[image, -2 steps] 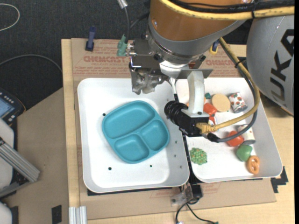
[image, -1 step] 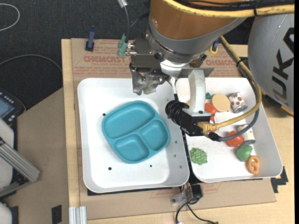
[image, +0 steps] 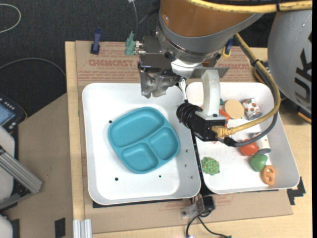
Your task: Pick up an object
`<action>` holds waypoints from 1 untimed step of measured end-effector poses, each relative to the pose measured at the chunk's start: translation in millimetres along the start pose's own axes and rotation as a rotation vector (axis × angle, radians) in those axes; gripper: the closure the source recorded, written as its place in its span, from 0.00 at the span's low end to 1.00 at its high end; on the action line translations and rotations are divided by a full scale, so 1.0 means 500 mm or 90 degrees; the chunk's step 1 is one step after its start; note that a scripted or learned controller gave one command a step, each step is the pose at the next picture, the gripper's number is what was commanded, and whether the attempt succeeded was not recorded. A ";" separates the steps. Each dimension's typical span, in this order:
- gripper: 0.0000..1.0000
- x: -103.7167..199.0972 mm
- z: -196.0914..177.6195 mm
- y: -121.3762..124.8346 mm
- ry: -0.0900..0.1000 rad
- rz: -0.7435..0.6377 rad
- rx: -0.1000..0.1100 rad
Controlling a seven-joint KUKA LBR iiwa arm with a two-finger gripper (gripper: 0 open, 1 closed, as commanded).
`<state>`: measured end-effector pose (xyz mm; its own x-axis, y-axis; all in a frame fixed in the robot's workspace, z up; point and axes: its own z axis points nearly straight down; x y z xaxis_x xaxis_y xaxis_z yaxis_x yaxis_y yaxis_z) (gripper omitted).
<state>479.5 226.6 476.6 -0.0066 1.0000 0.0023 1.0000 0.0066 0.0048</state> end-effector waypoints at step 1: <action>1.00 0.002 -0.020 0.001 0.001 -0.001 -0.001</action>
<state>479.7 227.4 486.9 -0.0083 1.0000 0.0032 0.9999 0.0082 0.0069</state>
